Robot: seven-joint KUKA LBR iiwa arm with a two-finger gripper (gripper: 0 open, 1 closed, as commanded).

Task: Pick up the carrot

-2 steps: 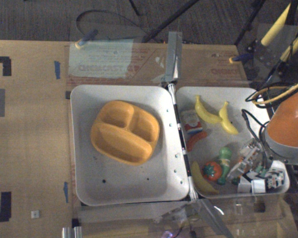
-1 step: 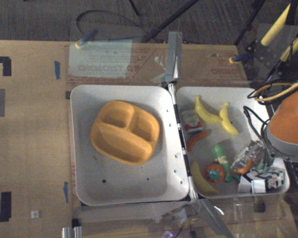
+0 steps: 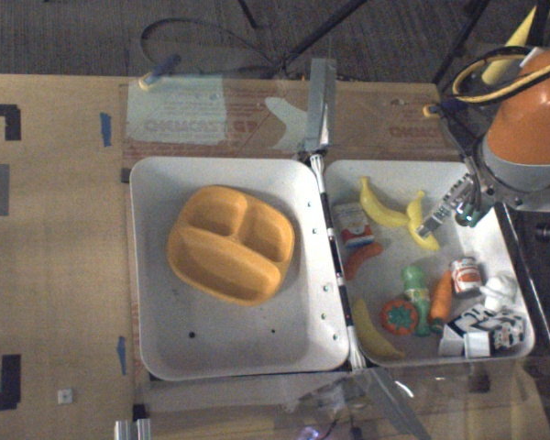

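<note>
The carrot [image 3: 441,301] lies in the right bin [image 3: 518,246] just right of a green bottle [image 3: 414,282] — no label readable — while the tool [image 3: 445,211] hangs above it, fingers narrowly parted, holding nothing.

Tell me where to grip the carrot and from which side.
Judging from its pose, grip the carrot mid-body, coming from above with the gripper closing across its width. It lies nearly lengthwise toward the camera, with a green bottle close on its left.
</note>
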